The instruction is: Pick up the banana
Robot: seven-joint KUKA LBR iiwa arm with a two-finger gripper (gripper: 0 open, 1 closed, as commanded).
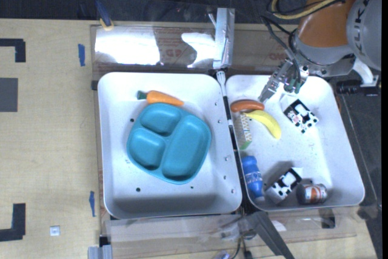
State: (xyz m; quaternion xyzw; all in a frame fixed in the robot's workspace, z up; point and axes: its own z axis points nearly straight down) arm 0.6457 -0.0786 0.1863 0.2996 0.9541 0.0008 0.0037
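Two bins: left bin and right bin, shallow and white, side by side on the bench.
Banana: lies in the upper left part of the right bin, yellow, curving down to the right, resting on the bin floor.
Pincer: hangs over the upper part of the right bin, just above and to the right of the banana, tilted toward it; whether it is open or closed I cannot tell; nothing is seen between it.
Arm: grey with an orange band, reaching in from the upper right.
Beside the banana: a reddish sausage-like piece just above it, a packet to its left.
Lower right bin: blue bottle, can, two black-and-white checked objects.
Left bin: teal divided plate, with a carrot touching its upper edge.
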